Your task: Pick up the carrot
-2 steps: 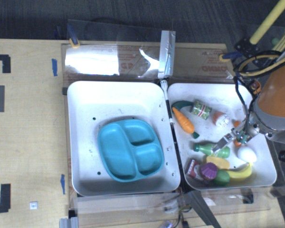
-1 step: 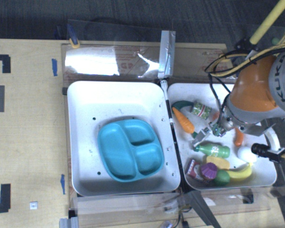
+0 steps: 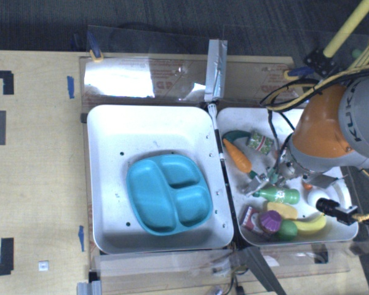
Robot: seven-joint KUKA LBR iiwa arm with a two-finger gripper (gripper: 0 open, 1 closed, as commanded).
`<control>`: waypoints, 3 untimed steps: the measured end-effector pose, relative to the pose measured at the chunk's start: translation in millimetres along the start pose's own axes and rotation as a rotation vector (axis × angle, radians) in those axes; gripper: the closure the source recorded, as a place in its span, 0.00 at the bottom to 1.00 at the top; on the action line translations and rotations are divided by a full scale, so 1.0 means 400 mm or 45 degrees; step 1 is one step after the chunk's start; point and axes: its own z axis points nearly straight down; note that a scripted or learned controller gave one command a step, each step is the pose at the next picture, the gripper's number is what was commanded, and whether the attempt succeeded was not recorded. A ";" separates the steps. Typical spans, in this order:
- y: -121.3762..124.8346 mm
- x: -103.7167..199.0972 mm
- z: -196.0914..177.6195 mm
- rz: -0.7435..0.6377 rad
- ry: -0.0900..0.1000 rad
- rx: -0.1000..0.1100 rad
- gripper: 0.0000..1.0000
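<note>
Bench: pale wood-look board, matt. Both bins: white plastic, smooth, faint sheen. Divided tray: blue plastic, smooth, semi-gloss. Carrot: orange, smooth, plastic-looking. Banana and green bottle: glossy plastic. Arm band: orange, glossy; grey casing smooth. End effector: looks metallic.
</note>
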 end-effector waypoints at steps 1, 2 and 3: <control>0.108 0.170 -0.247 -0.390 -0.002 -0.003 0.00; 0.208 -0.011 -0.243 -0.346 -0.001 0.005 0.00; 0.128 -0.088 0.001 -0.649 -0.003 -0.001 0.00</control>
